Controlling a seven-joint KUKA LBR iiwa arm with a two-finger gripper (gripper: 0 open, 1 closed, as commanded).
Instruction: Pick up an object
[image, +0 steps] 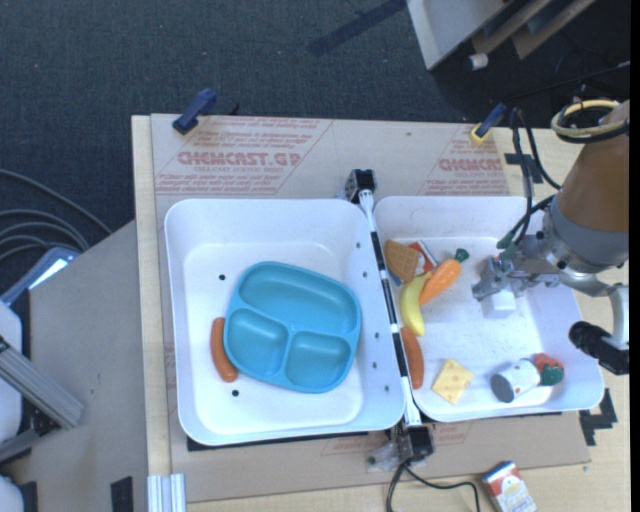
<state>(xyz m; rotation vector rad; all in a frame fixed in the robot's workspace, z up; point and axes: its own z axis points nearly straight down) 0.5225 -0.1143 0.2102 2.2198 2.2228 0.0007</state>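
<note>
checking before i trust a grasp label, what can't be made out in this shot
- Two-finger gripper, camera view: small and blurred over the right white bin; open or shut cannot be told.
- Orange sausage, left white bin: one side tucked under the blue divided plate.
- Small carton: cut by the bottom edge.

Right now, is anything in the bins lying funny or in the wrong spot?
A bit. A sausage lies on the left bin's floor beside the blue plate, not on it. In the right bin, a white cup lies tipped on its side.
</note>
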